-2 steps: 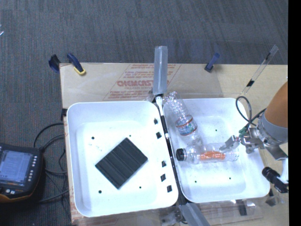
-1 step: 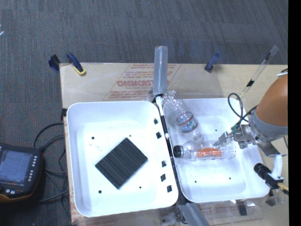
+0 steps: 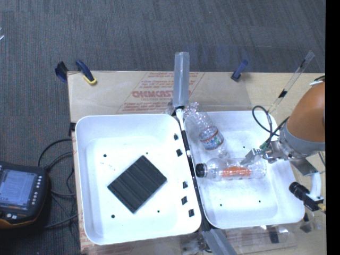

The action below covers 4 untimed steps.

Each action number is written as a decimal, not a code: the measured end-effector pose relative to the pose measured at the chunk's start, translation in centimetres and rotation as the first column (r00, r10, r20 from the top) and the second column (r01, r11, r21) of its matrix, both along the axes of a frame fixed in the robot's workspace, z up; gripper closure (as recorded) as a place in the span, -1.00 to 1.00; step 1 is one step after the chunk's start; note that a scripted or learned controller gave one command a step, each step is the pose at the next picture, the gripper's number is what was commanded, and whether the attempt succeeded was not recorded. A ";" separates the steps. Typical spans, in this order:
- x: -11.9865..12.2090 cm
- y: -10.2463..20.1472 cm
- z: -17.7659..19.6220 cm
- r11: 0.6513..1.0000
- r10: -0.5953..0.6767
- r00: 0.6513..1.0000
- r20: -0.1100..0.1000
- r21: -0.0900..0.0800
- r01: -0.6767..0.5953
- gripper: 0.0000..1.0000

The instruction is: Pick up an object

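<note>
Nearest us, at lower left of the frame, we see a dark ribbed slab [image 3: 137,183] lying flat in the left bin [image 3: 87,142]. Right of centre, in the right bin [image 3: 265,209], two clear plastic bottles lie: a crumpled bottle [image 3: 206,130] above, a black-capped bottle [image 3: 231,170] below. Our gripper [image 3: 254,154] hangs by the black-capped bottle's right end; we cannot tell its grip.

A robotics lab: clamped plywood bench [image 3: 159,86], teach pendant [image 3: 18,193] on grey carpet [image 3: 133,25]
</note>
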<state>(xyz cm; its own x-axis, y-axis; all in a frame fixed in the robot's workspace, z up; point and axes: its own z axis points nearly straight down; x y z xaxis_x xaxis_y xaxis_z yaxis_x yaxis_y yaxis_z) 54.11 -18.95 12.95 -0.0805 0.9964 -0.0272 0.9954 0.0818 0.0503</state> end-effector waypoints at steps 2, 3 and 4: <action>5.8 7.3 9.0 1.000 0.004 0.998 -0.056 0.023 -0.003 1.00; 5.9 7.4 9.6 1.000 0.008 0.998 -0.062 0.024 -0.007 1.00; 5.9 7.4 9.6 1.000 0.009 0.998 -0.062 0.024 -0.007 -1.00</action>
